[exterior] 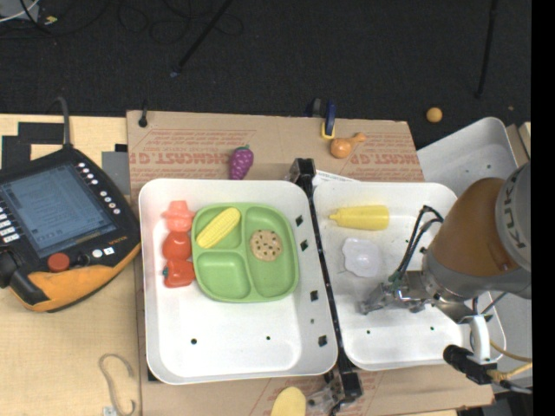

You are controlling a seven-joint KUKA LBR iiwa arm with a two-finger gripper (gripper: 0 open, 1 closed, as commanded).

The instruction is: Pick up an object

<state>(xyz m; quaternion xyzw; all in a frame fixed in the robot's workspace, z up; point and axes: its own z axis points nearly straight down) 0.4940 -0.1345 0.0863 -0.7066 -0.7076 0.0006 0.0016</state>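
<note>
The right bin (408, 354) holds a yellow toy (360, 217) lying near its far wall and a pale translucent object (362, 256) just in front of it. My gripper (379, 301) is low over the right bin's floor, a little in front of and to the right of the translucent object, and apart from it. The grey arm with its orange band (473, 237) comes in from the right and hides the bin's right side. Nothing shows in the gripper.
The left bin (225, 354) holds a green divided plate (227, 277) with a toy corn cob (216, 226) and a cookie (265, 245), plus a red-orange toy (177, 243). Purple grapes (241, 161), an orange fruit (344, 146) and a teach pendant (61, 224) lie outside.
</note>
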